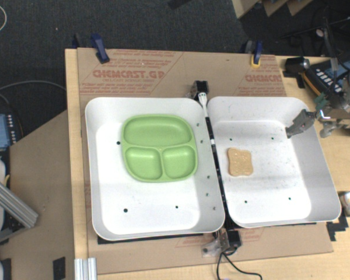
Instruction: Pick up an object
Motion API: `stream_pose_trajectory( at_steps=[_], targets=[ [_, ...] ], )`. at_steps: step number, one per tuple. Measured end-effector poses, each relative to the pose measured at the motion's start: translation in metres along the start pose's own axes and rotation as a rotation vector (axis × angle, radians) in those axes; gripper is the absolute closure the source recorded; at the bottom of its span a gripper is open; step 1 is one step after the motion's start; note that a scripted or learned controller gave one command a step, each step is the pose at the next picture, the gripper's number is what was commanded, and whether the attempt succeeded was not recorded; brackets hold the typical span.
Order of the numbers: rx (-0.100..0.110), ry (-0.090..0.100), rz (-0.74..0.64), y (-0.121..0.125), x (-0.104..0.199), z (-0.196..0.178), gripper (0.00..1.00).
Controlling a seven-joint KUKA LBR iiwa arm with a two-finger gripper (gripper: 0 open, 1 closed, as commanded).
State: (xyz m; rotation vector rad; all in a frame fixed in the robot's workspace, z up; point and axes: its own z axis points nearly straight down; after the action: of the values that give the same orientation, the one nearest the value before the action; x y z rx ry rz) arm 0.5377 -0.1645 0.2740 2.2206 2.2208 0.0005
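A tan slice of toast (240,162) lies flat in the right bin (280,209), near its left wall. My gripper (312,125) hangs over that bin's upper right edge, well to the right of the toast and a little farther back. It is open, its two grey fingers (296,124) spread apart with nothing between them. A green divided plate (160,147) rests in the left bin (146,214).
The two white bins sit side by side on a cardboard sheet (163,69) held by clamps at the back. A black clip (199,88) marks the seam between the bins. Cables and equipment crowd the bench's far right edge (321,77).
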Motion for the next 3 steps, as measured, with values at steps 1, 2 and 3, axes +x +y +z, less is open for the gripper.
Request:
stream_pose_trajectory(
  at_steps=[1,2,3],
  targets=[
    [-0.022,-0.004,-0.005,0.015,0.048,-0.208,0.00],
    [-0.009,0.000,-0.004,-0.031,0.074,-0.266,0.00],
    [0.002,0.003,-0.010,-0.059,0.156,-0.262,0.00]
  ],
)
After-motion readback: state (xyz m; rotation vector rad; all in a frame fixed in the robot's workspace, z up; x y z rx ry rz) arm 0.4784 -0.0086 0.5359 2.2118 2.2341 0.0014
